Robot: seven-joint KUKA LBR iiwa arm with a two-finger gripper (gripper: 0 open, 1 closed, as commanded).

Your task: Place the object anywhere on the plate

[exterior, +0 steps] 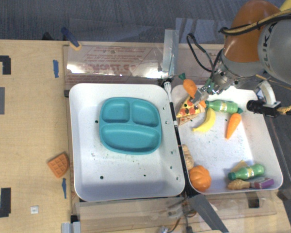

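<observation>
A teal divided plate [131,125] lies in the middle of the left bin [82,144]. My gripper [204,92] reaches down at the top of the right bin [218,149], just above the upper corner of a toy pizza slice [188,111]. Close around it are a small carrot [189,87], a green bottle [223,106] lying on its side and a yellow banana [207,122]. The wrist hides how the gripper meets these toys, and I see nothing lifted off the bin floor.
Further toys lie in the right bin: a second carrot [233,124], an orange fruit [200,177], a bread-like piece [186,157], another green bottle [247,171] and a purple item [263,183]. A waffle piece [58,164] sits on the bench left of the bins.
</observation>
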